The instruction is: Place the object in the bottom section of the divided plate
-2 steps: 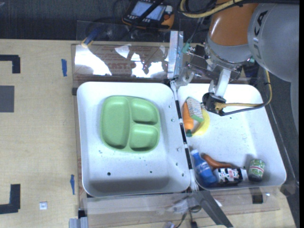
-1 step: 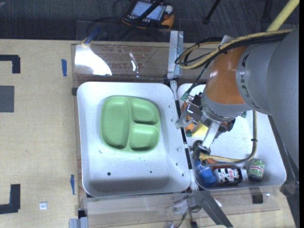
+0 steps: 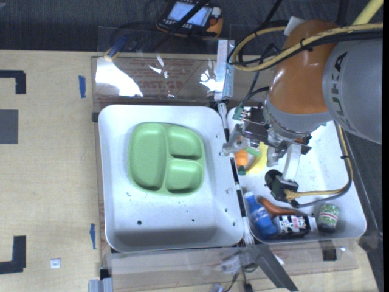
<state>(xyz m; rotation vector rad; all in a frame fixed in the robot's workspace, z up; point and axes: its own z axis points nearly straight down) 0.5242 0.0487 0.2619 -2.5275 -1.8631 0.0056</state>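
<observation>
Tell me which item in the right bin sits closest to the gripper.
The small orange piece, right under the gripper at the right bin's left edge. The blue bottle and green-lidded jar lie along the bottom.

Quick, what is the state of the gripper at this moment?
Gripper: cannot be told; it hangs over the right bin, close above an orange and yellow object.

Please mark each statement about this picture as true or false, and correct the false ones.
1. The green divided plate lies in the left bin. True.
2. An object already rests in one of the plate's sections. False: all sections are bare.
3. The gripper is over the right bin. True.
4. The blue bottle lies in the left bin. False: it lies in the right bin, near its front edge.
5. The arm is above the plate. False: it is above the right bin.
</observation>
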